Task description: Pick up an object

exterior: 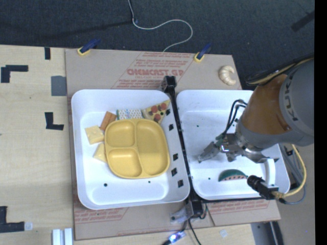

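My gripper (215,156) hangs over the middle of the right bin (204,111), open, with nothing between its fingers. One grey finger (205,152) points left and down toward the bin floor. A toy watermelon slice (232,175), green rind with red flesh, lies on the bin floor just below and right of the gripper, apart from it. The grey arm with its orange band (263,108) comes in from the right and hides the bin's right side.
The left bin (84,137) holds a yellow divided plate (137,148), with cracker and cheese pieces (95,135) at its left and a pizza slice (158,109) behind it. A beige object (228,75) lies on the cardboard beyond the right bin.
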`<act>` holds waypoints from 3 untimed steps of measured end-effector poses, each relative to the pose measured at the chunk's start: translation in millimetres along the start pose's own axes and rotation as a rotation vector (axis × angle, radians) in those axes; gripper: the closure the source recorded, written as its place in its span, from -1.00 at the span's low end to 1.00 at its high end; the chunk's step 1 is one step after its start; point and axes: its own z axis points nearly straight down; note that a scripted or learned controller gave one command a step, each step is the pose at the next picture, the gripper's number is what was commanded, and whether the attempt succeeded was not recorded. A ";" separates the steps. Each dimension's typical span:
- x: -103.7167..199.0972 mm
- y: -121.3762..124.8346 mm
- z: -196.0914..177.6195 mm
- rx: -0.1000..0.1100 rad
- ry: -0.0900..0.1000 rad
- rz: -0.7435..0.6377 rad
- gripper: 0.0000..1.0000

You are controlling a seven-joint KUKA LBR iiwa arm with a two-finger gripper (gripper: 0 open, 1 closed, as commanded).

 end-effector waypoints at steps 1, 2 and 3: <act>0.5 -0.1 49.5 -0.006 -0.002 -0.001 -1.00; 0.7 0.3 36.7 -0.008 -0.002 -0.001 1.00; 6.6 -8.5 -17.3 -0.010 -0.001 -0.002 1.00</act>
